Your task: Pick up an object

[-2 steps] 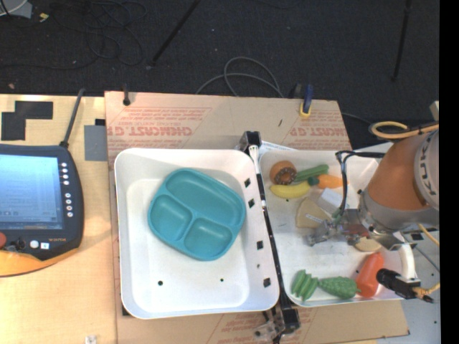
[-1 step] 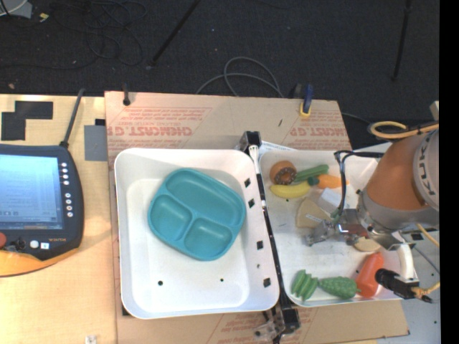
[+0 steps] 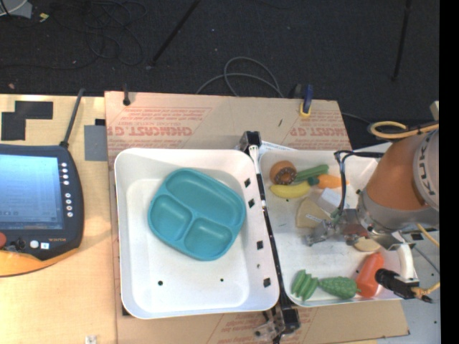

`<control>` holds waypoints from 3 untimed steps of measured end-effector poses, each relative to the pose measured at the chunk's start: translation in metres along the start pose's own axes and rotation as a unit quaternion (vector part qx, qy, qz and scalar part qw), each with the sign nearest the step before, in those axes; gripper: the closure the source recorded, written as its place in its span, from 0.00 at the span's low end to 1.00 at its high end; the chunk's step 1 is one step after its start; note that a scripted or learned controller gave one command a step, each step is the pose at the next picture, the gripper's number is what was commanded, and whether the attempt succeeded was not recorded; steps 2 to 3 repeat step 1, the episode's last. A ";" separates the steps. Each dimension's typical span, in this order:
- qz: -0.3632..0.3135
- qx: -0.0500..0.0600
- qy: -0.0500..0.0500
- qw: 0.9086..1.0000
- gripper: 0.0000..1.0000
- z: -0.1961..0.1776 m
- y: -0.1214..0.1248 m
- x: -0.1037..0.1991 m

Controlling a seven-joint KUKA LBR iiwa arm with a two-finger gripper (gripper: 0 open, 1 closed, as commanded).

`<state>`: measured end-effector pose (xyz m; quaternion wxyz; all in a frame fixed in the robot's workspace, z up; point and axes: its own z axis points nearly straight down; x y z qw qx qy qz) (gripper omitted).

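At the far left, a handheld control pad (image 3: 32,199) with a lit blue screen rests on the wooden bench (image 3: 86,292). Beside it, a sheet of printed cardboard (image 3: 215,117) lies under both bins.

The left bin (image 3: 136,278) holds a teal divided plate (image 3: 196,213), lying flat and a little turned, in the upper middle of the bin. The plate has three compartments.

A black divider with clips (image 3: 259,221) runs between the two bins.

The right bin (image 3: 287,260) carries the loose objects. Near its upper left corner sits a brown round piece (image 3: 282,171), with a yellow banana (image 3: 290,190) just below it, touching or nearly so. A green vegetable (image 3: 312,171) and an orange piece (image 3: 330,181) lie just to the right of these. Below them lies a tan wedge-shaped piece (image 3: 310,212). Along the lower edge of the bin lie a green ridged piece (image 3: 304,285), a darker green bumpy piece (image 3: 337,287) and a red piece (image 3: 369,274), in a row from left to right. A small pale piece (image 3: 366,245) lies above the red one.

The gripper (image 3: 320,233) is low in the middle of the right bin, just beside the tan wedge. How its metal parts stand is too cluttered to tell, and nothing is plainly between them. The arm (image 3: 398,181), with its orange band, comes in from the right above the bin.
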<state>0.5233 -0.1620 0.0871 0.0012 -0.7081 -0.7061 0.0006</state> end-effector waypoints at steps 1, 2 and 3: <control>0.000 0.000 0.000 1.000 0.00 0.000 0.000 0.000; 0.000 0.000 0.000 1.000 0.00 0.000 0.000 0.000; 0.000 0.000 0.000 1.000 0.00 0.000 0.000 0.000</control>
